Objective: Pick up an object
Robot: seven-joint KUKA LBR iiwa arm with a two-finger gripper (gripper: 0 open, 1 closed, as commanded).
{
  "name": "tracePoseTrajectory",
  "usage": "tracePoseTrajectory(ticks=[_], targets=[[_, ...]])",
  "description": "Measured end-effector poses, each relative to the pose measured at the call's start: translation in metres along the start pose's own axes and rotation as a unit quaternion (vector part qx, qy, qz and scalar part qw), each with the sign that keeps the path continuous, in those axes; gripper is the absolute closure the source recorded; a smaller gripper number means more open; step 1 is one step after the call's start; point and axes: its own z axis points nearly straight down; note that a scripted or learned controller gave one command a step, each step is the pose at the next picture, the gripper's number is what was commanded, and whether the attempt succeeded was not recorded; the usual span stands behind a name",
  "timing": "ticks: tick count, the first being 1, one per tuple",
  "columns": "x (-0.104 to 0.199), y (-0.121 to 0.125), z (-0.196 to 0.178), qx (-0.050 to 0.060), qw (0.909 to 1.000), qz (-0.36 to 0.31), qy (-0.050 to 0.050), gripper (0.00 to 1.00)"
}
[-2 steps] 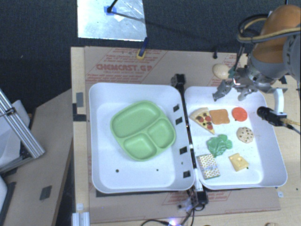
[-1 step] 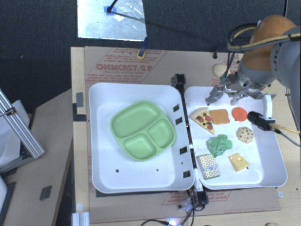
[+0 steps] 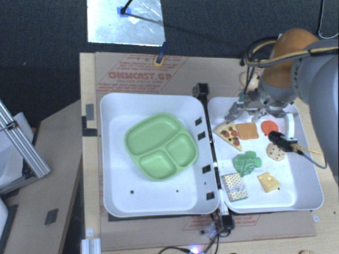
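The right bin (image 3: 304,194) holds several toy foods. A pizza slice (image 3: 229,134) lies at its left, with an orange square cracker (image 3: 247,130) beside it. A red round slice (image 3: 269,126) and a cookie (image 3: 275,152) lie further right. A green leafy piece (image 3: 246,163), a yellow cheese wedge (image 3: 268,182) and a speckled square block (image 3: 234,187) sit toward the front. My gripper (image 3: 241,111) hangs over the bin's back left part, just behind the pizza slice and the cracker. Nothing shows held in it.
The left bin (image 3: 114,194) holds a green divided plate (image 3: 160,146). A black divider (image 3: 207,142) runs between the two bins. The grey arm (image 3: 312,78) fills the right side above the right bin. A foil sheet (image 3: 126,15) lies behind the bench.
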Motion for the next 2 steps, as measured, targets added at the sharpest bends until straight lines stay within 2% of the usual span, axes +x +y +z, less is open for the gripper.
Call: tracePoseTrajectory(ticks=[1, 2], targets=[[0.0, 0.003, 0.026, -0.003, 1.0, 0.0, 0.0, 0.0], [0.001, 0.006, 0.011, -0.009, 1.0, -0.001, 0.0, 1.0]])
